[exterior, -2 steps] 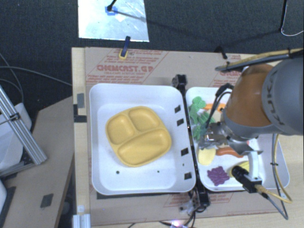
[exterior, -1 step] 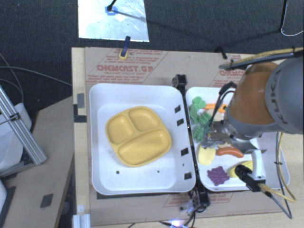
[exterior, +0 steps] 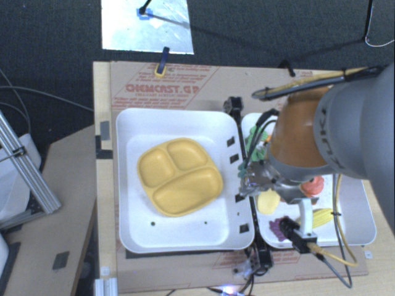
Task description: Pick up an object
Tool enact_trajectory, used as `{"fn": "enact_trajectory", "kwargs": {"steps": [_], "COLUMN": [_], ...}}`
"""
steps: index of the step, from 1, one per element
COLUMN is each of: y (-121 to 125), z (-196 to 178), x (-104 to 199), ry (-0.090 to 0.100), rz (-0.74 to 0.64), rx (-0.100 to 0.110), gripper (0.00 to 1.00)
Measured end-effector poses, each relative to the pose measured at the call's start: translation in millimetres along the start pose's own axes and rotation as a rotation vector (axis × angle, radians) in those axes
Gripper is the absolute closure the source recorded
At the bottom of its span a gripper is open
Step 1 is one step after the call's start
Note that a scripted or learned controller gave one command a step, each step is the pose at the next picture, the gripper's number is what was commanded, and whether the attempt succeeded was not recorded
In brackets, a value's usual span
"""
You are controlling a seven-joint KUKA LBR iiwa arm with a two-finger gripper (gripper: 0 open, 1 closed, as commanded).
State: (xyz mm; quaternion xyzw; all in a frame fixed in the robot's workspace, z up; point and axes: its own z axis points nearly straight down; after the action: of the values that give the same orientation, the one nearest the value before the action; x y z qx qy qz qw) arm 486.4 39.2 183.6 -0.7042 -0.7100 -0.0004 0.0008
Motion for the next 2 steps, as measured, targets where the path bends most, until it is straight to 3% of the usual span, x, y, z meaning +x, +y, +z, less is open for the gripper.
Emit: {"fn": "enact_trajectory", "kwargs": {"steps": [1,2], "y": [50,-2], "z": [-27,36], "x": [59,91], "ry": [0.001,0.000], "rz": [-0.003,0.000], "rx": [-0.008,0.007], "gripper": [1.00,1.00]}}
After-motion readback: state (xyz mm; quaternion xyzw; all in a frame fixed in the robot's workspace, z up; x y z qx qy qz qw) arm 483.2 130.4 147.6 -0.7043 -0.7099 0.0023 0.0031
